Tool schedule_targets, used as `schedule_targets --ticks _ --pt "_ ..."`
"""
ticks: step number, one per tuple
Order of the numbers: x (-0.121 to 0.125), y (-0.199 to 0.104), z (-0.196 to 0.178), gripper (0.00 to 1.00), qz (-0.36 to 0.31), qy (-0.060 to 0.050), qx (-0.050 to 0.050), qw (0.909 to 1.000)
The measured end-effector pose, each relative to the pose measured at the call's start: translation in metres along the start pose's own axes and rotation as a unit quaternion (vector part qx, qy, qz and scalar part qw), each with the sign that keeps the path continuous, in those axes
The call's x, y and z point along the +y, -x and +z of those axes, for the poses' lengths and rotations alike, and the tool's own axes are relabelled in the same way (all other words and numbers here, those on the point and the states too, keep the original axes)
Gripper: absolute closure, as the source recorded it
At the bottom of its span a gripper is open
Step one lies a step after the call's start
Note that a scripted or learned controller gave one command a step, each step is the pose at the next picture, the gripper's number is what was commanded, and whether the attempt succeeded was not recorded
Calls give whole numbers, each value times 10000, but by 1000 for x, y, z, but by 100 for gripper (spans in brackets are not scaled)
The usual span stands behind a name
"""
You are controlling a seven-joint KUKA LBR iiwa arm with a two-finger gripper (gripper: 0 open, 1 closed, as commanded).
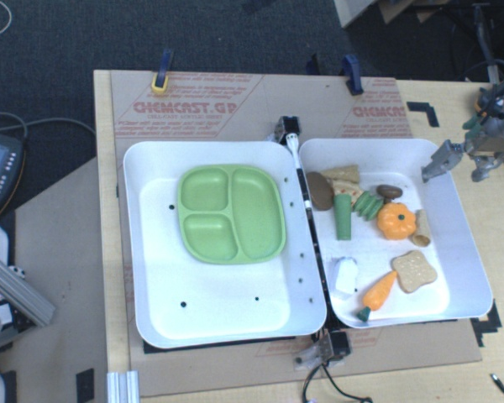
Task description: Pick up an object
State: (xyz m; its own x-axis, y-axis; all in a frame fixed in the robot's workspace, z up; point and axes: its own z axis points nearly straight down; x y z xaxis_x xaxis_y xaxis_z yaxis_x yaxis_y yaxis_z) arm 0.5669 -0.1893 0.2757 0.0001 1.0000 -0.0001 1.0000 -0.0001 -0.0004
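honestly, my gripper sits at the right bin rim, fingers unreadable, so the crowded pumpkin could slip.

1 camera looks down on the bench from above at a slant, fixed, far enough back to take in both white bins whole. The left bin sits near the middle of the frame and the right bin toward the right side. Dark floor fills the top of the frame beyond the bench's far edge. The near edge of the bench runs along the bottom, and the gripper enters at the right edge.
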Motion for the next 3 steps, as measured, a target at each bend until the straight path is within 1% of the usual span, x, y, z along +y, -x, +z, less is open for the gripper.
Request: schedule_targets --ticks 1,2,3 --pt "-2 -4 64 0 -1 -35 14 10000" --pt "-6 0 126 0 4 -40 15 10000" --pt "-12 -5 171 0 -4 13 -3 10000"
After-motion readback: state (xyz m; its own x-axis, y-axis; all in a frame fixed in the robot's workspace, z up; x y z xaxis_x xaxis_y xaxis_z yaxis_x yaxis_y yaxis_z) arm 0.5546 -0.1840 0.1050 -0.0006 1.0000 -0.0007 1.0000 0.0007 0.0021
